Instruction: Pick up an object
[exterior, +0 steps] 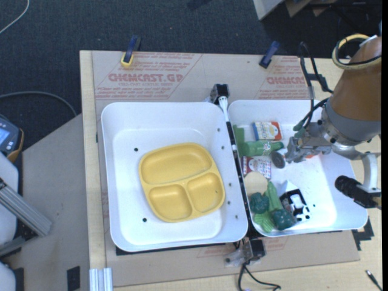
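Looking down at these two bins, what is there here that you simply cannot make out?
- End effector, camera view: the wrist housing covers its fingers, so open or shut is unclear.
- Small carton in the right bin: its print is too small to read.
- Black-and-white object: too small to identify.
- Arm: cut off by the right edge.
- Yellow tray: plainly seen, three compartments.

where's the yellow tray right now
The yellow tray lies flat in the middle of the left bin, apart from the clutter in the right bin.
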You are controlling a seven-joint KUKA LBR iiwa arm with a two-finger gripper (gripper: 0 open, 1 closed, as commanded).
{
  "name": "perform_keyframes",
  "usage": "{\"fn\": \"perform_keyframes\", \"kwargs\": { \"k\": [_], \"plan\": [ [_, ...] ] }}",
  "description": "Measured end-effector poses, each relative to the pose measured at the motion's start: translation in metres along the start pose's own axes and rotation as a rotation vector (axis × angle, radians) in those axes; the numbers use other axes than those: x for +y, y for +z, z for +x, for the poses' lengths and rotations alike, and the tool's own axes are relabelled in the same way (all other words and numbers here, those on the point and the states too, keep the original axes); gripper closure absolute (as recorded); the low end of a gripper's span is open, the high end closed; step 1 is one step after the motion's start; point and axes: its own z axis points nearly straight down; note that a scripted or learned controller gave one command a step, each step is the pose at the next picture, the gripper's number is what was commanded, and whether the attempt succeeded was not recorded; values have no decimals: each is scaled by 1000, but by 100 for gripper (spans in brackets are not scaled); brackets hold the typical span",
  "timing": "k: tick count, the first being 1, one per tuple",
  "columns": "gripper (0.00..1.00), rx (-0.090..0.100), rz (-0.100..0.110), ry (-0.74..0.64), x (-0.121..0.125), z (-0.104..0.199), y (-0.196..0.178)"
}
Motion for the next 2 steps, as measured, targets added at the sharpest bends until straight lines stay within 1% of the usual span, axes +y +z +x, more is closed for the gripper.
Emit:
{"fn": "perform_keyframes", "kwargs": {
  "k": [1, 2],
  "plan": [
    [100, -2, 1, 5, -18, 14, -3],
    [100, -4, -4, 5, -12, 11, -4]
  ]
}}
